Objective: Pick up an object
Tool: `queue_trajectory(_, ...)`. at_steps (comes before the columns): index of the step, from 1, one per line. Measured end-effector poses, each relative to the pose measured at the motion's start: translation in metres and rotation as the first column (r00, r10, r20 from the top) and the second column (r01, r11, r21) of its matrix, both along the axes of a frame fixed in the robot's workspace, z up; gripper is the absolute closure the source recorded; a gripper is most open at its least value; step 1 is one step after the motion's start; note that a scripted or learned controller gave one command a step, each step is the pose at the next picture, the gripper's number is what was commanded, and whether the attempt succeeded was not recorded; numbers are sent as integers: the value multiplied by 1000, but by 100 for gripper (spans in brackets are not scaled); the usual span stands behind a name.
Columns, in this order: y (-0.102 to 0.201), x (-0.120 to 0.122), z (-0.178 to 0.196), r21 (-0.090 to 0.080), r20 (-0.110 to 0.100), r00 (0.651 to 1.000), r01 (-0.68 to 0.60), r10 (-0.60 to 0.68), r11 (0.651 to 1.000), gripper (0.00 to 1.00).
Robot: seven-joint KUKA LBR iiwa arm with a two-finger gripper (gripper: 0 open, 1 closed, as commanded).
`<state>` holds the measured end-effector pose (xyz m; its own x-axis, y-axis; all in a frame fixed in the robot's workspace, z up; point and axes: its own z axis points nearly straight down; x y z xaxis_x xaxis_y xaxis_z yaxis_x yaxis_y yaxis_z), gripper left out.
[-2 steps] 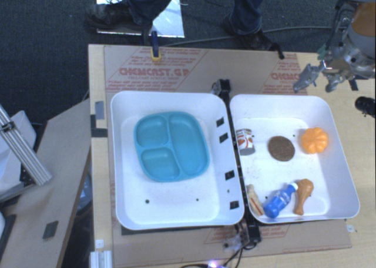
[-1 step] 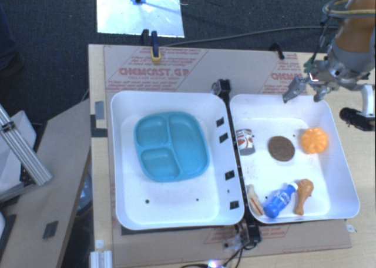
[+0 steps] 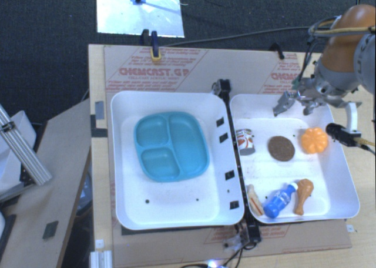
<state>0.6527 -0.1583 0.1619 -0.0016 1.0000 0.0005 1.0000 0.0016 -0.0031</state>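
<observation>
I see the gripper [image 3: 295, 103] over the far edge of the right bin [image 3: 346, 187], fingers spread apart, nothing between them. It's clear of every object. Pick candidates all sit in that right bin, on the near side of the claw: a toy pumpkin [image 3: 314, 141] toward the right wall, with a brown round disc [image 3: 282, 148] just left of it, not touching. Those two are closest to the gripper. A small can [image 3: 244, 141] stands hard against the left wall, close to the divider between the bins. Along the near edge, a blue bottle [image 3: 279, 201] lies tilted, with a toy drumstick [image 3: 302, 195] right beside it, possibly touching. A thin tan-and-red strip [image 3: 254, 200] lies on the bottle's other side by the corner; I can't tell what it is. The left bin [image 3: 126, 202] holds a blue divided plate [image 3: 171, 146], well away from the arm. The pumpkin and the disc have open floor around them.
</observation>
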Motion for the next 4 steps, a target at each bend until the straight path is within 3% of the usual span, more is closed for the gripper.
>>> queue_trajectory(1, 5, 4, -43, 0, 2, 1000, -4, 4, 1000, 0)
queue_trajectory(2, 4, 6, -29, -2, 9, 1000, -6, 6, 1000, 100)
queue_trajectory(4, 10, 9, 68, -2, 11, 1000, -5, 5, 1000, 100)
